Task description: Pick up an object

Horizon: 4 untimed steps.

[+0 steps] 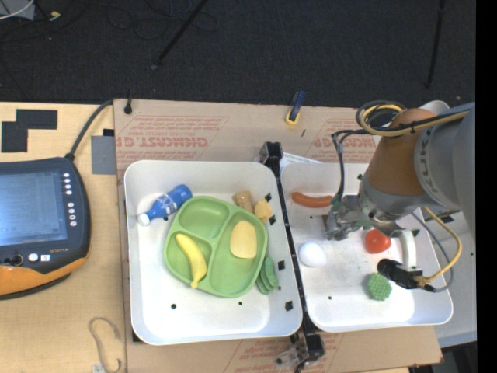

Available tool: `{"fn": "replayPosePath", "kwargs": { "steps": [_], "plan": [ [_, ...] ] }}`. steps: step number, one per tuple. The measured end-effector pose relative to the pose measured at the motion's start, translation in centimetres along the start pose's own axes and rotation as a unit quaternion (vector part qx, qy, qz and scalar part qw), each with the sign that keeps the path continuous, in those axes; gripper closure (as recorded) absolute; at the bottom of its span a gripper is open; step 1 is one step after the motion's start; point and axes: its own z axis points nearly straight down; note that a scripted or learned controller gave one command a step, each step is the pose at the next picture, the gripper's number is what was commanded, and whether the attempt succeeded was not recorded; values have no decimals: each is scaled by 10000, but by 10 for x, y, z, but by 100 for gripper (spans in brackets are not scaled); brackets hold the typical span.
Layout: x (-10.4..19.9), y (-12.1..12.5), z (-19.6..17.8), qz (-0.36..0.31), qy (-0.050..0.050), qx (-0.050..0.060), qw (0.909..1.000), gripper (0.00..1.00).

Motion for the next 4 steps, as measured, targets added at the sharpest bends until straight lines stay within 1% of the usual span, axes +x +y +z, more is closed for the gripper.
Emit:
{"fn": "replayPosePath", "kwargs": {
  "steps": [1,2,3,4],
  "plan": [
    [-1,2,-63,-29,-9,-34,10000,100],
    [6,-4,-119,-34,-8,-32,10000,100],
    [4,-4,-131,-33,-7,-26,10000,100],
    [41,-14,-120,-43,1,-2,10000,100]
  ]
}}
